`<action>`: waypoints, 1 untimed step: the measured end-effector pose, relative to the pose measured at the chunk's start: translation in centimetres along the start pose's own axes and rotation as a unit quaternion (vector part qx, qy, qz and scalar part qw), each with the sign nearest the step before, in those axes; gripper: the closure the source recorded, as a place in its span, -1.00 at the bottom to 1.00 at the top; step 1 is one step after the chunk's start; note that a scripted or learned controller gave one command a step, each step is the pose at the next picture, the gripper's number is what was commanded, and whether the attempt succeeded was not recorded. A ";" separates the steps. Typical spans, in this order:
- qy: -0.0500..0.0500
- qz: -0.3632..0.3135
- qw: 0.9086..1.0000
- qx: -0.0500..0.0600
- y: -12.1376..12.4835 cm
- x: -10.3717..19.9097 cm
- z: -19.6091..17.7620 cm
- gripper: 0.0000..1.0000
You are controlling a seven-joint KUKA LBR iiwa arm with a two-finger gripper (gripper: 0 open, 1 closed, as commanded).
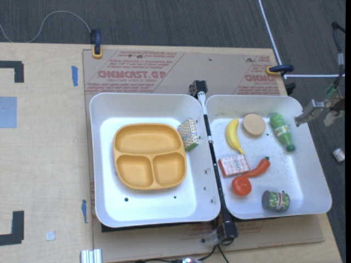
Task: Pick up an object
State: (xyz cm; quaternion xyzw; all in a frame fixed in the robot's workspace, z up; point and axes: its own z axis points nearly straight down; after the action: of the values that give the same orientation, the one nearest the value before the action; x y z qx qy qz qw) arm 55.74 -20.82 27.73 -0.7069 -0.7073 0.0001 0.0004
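Pincer [317, 109]: at the right bin's [312, 163] far right rim, apparently above it; whether released or clenched cannot be told.
Green bottle [282, 130]: nearest, just left and nearer the camera.
Tan disc [254, 124]: further left.
Banana [234, 135]: beyond the disc.
Red pepper [256, 169], tomato [241, 186], red packet [233, 164], green can [276, 200]: well apart, toward the near rim.
Yellow divided tray [149, 155], patterned block [189, 133]: left bin [104, 163].

Two bins [104, 163] [312, 174]; one tray [149, 156]; seven small objects.
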 end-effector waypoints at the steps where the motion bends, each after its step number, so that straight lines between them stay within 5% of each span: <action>1: 0.000 0.001 1.000 0.000 -2.2 -0.2 17.2 -1.00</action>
State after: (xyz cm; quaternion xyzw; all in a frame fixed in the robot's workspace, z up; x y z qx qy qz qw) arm 53.52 -20.98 10.50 -0.7073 -0.7070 0.0003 0.0007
